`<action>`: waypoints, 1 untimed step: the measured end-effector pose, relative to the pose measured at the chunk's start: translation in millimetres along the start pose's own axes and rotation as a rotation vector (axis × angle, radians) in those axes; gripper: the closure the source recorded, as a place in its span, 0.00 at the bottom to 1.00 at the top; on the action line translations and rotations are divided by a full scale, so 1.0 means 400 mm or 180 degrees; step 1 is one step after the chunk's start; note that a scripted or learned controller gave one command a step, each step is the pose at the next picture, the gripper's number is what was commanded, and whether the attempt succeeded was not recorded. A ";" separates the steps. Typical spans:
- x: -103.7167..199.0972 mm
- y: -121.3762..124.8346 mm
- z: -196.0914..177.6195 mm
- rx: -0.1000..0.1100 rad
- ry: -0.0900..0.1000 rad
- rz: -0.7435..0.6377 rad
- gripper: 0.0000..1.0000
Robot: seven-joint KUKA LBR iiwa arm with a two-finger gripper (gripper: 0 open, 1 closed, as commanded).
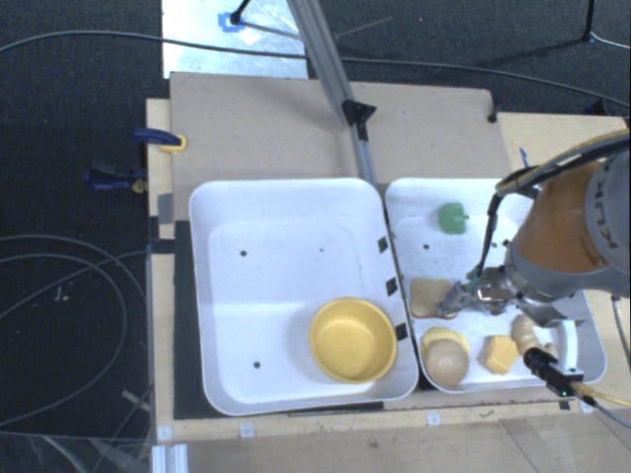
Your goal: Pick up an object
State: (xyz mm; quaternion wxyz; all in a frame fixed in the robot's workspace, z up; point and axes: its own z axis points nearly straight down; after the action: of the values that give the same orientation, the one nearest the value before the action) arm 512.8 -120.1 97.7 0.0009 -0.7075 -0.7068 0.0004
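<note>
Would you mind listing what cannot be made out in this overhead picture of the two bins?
- Claw: small and blurred in the camera view; open or shut cannot be told.
- Tan flat item: the claw covers its right edge, so contact is unclear.
- Small beige piece: partly behind the wrist; its shape is uncertain.
- Arm: cut off by the right edge.

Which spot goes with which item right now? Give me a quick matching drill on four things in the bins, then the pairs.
Things:
1. yellow bowl
2. green object
3. round tan object
4. gripper

Places:
A. far part of the right bin
B. near left corner of the right bin
C. near right corner of the left bin
D. low over the right bin's left side, next to a flat tan piece

Pairs: 1-C, 2-A, 3-B, 4-D
</note>
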 end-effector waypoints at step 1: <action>0.000 0.004 -0.032 -0.0016 -0.0002 0.0000 1.00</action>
State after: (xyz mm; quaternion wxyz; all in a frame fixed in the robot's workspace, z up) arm 514.4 -120.1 110.7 -0.0010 -0.7074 -0.7068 -0.0012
